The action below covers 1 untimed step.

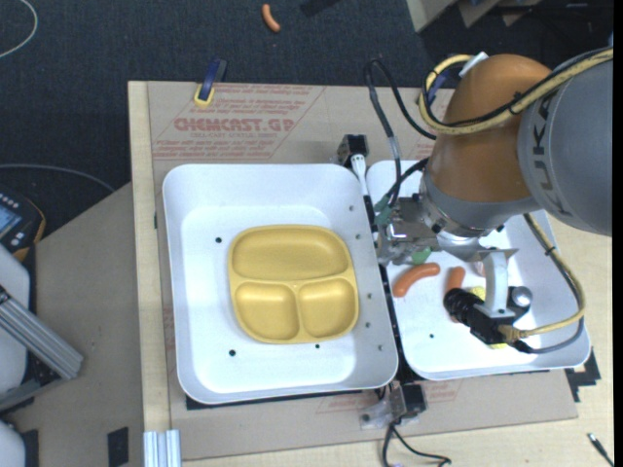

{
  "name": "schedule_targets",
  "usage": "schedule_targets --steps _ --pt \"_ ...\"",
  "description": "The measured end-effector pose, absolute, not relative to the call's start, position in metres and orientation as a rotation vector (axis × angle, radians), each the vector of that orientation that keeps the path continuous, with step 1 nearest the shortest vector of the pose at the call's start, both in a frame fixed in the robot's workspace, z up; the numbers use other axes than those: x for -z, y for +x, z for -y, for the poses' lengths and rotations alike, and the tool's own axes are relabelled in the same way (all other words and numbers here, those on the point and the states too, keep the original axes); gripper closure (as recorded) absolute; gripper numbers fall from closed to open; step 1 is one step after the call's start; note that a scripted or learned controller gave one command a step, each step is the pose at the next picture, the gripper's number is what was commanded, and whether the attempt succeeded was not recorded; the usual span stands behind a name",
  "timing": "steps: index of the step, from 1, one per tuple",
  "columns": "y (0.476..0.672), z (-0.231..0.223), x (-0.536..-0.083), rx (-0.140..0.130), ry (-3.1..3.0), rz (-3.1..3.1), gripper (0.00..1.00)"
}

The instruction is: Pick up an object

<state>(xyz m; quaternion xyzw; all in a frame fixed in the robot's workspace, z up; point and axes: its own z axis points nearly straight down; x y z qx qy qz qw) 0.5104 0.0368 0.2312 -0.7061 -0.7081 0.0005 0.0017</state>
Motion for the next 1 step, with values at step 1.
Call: schedule_targets --steps 1 --pt "0.5071 -0.0291 -0.2139 -0.005 -2.220 2.217 1.00"
